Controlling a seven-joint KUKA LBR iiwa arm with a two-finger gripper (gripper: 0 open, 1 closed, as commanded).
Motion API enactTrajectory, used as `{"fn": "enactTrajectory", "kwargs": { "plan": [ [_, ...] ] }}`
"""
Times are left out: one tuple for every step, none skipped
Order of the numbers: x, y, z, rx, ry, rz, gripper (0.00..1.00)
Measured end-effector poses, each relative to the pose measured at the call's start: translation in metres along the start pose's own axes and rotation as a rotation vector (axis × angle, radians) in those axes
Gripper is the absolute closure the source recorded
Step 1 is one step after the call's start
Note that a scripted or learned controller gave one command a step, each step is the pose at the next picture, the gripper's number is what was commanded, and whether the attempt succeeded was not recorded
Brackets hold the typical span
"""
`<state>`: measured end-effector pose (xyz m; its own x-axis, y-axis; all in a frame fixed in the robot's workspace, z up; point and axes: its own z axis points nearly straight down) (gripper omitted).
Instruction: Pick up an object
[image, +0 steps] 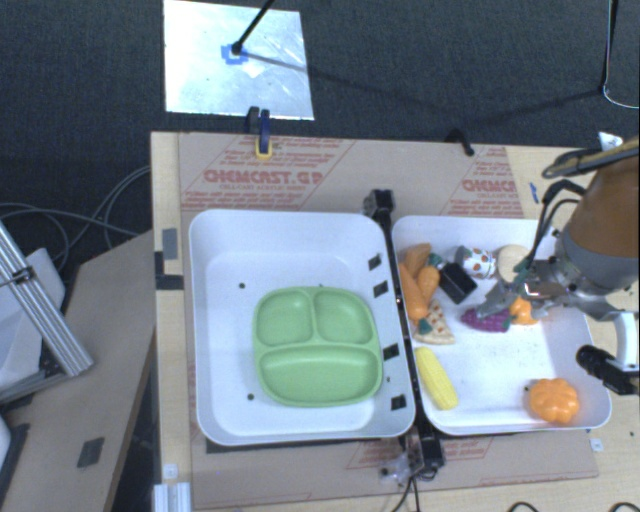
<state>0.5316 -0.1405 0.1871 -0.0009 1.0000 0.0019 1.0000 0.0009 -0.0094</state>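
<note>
Dark carpet surrounded a cardboard-covered bench (300, 170), on which two shallow white bins were set side by side. A green divided plate (318, 345) lay in the left bin (215, 260). The right bin (500, 395) was reached into by the grey arm (605, 225) from the right edge, and the gripper (510, 298) was lowered near that bin's middle.

The fingers (500, 297) were seen pointing down and leftward, their tips just above a purple toy (488, 320), which lay directly under and slightly left of them. Whether the fingers were open or closed could not be told, as the tips were blurred against the toys; nothing was clearly seen between them. A small orange piece (522, 312) was found just right of the fingertips, touching the purple toy. Up and left of the fingers a black block (456, 283) and a white ball with red marks (480, 263) were placed; further left, carrots (418, 280) and a pizza slice (434, 324) were seen by the bin's left wall. Below and left of the fingers a yellow corn cob (436, 377) was laid, and well below and right of them an orange pepper (554, 399) rested
</note>
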Motion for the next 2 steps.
{"fn": "enactTrajectory", "kwargs": {
  "plan": [
    [0.000, 0.003, -0.005, -0.010, -0.002, -0.002, 0.00],
    [0.010, 0.001, 0.053, -0.006, 0.000, -0.001, 0.00]
  ]
}}
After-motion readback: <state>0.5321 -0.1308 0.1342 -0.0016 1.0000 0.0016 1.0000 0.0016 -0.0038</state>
